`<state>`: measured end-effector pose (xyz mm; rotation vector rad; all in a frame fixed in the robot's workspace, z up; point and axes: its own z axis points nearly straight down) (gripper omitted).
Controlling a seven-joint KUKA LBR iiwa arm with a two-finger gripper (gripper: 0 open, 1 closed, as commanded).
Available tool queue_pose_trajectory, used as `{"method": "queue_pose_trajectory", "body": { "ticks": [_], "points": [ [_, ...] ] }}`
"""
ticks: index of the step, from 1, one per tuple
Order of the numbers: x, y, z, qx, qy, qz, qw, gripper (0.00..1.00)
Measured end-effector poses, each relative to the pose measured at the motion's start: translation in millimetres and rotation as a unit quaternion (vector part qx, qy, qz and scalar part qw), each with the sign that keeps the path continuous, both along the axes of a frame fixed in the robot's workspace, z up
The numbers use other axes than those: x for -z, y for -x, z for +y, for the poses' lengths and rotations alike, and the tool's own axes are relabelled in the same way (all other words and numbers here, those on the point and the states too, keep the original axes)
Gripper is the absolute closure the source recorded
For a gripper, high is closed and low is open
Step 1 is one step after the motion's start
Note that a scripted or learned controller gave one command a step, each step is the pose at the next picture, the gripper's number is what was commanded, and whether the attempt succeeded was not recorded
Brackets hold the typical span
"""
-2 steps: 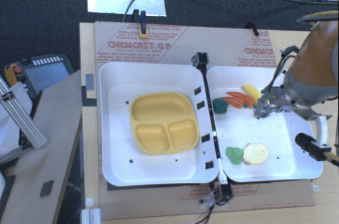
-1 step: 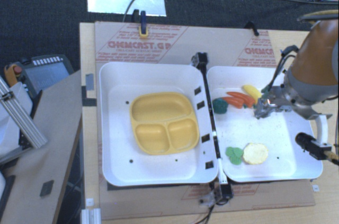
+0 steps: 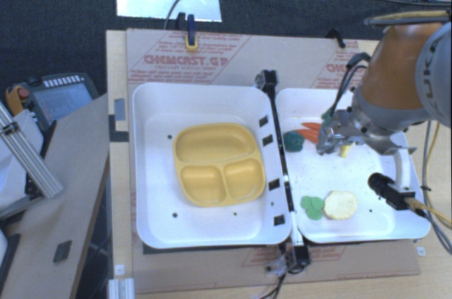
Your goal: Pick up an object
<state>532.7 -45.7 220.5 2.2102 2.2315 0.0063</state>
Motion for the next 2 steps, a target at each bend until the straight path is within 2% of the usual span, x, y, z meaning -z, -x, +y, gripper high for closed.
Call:
{"method": "queue_pose_trajectory", "body": {
  "ticks": [1, 2],
  "points": [
    [8, 0, 55, 0.0, -0.0002, 0.001, 1.0, 1.0],
    [-6, 7, 110, -0.001, -0.0004, 0.0, 1.0, 1.0]
  ]
}}
